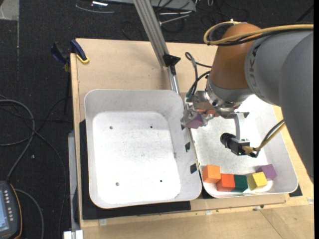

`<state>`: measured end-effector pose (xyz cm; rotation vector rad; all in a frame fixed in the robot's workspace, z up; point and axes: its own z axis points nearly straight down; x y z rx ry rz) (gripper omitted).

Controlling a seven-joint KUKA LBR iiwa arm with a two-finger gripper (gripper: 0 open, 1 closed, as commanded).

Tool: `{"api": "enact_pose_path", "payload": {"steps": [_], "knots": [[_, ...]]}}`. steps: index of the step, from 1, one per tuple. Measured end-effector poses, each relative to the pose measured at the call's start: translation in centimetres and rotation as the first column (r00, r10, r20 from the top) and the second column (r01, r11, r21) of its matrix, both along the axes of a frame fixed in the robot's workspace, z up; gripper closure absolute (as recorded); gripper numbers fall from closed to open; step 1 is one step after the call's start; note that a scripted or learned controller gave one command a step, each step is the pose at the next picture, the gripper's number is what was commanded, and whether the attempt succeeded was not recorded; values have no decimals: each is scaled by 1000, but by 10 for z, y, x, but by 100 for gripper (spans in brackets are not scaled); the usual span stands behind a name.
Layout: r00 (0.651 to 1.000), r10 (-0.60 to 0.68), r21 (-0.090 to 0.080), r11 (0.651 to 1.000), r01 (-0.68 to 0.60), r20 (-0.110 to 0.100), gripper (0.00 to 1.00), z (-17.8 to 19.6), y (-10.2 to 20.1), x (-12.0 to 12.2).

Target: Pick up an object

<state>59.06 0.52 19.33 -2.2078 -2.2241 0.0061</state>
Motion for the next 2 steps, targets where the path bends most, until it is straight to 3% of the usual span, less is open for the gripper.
{"api": "enact_pose_path", "payload": {"steps": [1,2], "knots": [[1000,0,-2,1000,0,16,100,31,35,64],[1000,-4,-4,1000,4,9,0,29,32,62]]}}
